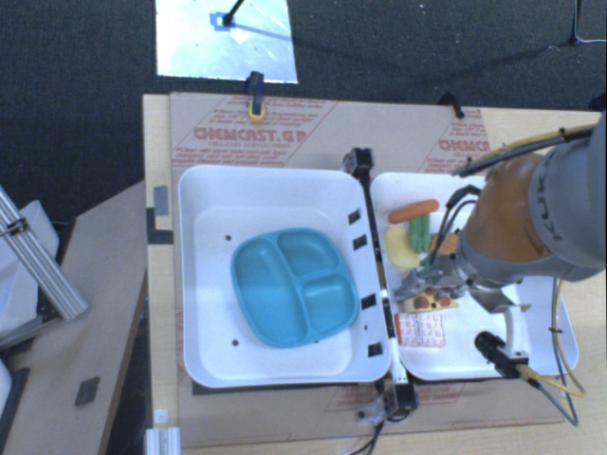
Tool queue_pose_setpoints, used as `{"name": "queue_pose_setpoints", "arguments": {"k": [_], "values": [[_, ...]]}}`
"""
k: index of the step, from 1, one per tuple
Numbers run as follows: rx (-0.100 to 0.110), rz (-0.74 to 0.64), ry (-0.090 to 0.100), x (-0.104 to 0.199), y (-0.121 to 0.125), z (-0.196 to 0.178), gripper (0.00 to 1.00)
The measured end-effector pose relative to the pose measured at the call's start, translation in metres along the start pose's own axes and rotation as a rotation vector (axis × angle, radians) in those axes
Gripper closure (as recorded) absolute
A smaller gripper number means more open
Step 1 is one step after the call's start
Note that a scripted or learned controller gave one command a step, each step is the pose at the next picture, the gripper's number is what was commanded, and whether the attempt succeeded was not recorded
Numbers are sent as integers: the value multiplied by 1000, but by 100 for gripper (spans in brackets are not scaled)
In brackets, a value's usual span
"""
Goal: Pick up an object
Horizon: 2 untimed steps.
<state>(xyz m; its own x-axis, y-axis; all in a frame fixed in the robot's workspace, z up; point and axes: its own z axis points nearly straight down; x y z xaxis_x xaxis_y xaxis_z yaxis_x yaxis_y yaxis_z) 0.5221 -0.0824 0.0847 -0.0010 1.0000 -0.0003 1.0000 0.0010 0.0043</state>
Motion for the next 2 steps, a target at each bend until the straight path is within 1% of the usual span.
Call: {"name": "queue_pose_setpoints", "arguments": {"k": [1, 2], "values": [[-2, 0, 0, 0, 1, -11, 100], [-1, 2, -1, -11, 1, -62, 100]]}}
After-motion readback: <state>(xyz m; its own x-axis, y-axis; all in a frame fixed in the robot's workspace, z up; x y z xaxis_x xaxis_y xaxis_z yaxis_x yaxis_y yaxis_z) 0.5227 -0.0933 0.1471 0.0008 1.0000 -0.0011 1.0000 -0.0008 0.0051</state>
